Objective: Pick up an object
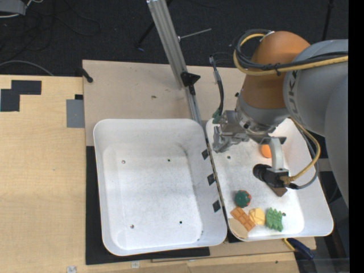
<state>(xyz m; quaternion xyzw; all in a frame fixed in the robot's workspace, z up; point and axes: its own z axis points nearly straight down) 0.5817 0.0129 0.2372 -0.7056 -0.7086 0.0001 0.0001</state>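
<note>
— So, starting from the front: what is there to pick?

— At the near edge of the right bin three small pieces lie in a row, touching or almost so: an orange waffle, a yellow piece and a green piece. Just behind the waffle sits a green ball, on its own.

— And the tool?

— The tool hangs farther back, over the left rim of that same bin, right beside the wall it shares with the left bin. Whether it is open or shut I cannot tell from this angle, and I see nothing in it.

— Which way must it go, then?

— Toward the camera and slightly right for the green ball; the row of three lies beyond that, nearer the front. An orange ball sits level with the tool to its right, half hidden by the wrist hardware. My guess is the green ball is the cleaner target: round, so no axis to line up with, and free on all sides.

— The arm's pose?

— The arm comes in from the right, bent steeply over the far half of the right bin, wrist pointing down. Behind it the counter is bare.
</note>
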